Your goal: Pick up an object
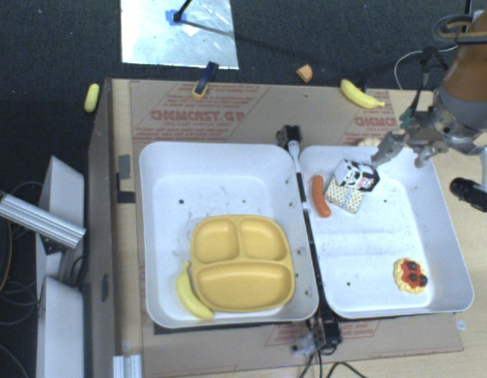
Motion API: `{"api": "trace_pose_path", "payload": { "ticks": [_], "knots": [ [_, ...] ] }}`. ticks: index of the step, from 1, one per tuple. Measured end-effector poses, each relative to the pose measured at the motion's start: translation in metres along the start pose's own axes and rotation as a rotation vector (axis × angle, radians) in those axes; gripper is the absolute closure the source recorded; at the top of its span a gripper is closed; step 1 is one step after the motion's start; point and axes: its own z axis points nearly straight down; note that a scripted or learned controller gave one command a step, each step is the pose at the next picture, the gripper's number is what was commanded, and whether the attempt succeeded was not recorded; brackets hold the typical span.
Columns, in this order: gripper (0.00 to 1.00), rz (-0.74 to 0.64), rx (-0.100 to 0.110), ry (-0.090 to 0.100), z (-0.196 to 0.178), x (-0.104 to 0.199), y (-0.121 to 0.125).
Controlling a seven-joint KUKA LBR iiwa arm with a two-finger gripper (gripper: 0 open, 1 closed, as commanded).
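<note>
A yellow plastic divided plate [242,261] is lying in the left white bin [161,211]. An orange sausage-shaped toy [321,195] and a patterned box [351,186] are resting in the right white bin [440,235]. The gripper [403,150] is hovering with fingers spread apart, gripping nothing.

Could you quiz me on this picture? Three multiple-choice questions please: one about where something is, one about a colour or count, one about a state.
1. Where is the yellow divided plate?
A. left bin
B. right bin
C. on the floor

2. How many items lie in the right bin?
A. one
B. three
C. six

3. How does the gripper stand?
A. fingers spread, holding nothing
B. clamped on the sausage
C. carrying the plate

Answers:
1 A, it rests in the left bin.
2 B, sausage, patterned box, pizza toy.
3 A, nothing between its fingers.
</note>
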Motion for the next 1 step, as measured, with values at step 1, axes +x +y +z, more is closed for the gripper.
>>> {"api": "trace_pose_path", "payload": {
  "ticks": [1],
  "knots": [
    [0.00, -0.001, 0.002, 0.001, 0.0786, 0.0365, 0.0412]
  ]
}}
